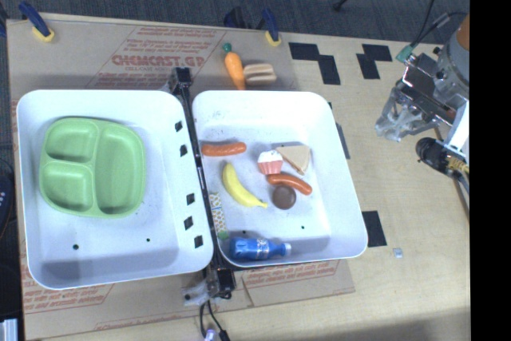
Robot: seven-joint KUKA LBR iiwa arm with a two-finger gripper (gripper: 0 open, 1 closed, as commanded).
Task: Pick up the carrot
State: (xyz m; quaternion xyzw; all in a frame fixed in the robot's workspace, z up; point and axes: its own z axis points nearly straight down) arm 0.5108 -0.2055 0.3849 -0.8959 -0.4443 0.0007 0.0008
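The carrot (233, 69) is orange with a small green top. It lies on the cardboard just behind the right bin's (335, 132) far rim, outside both bins, touching a small tan bun (259, 75) on its right. My gripper (403, 120) hangs over the bare bench to the right of the right bin, well away from the carrot, with nothing seen in it.
In the right bin lie two sausages (223, 148) (290, 184), a banana (239, 186), a cupcake (271, 163), a sandwich wedge (296, 158), a brown ball (283, 198) and a blue bottle (257, 248). A green divided plate (92, 165) sits in the left bin (32, 251). Clamps (271, 29) grip the cardboard's far edge.
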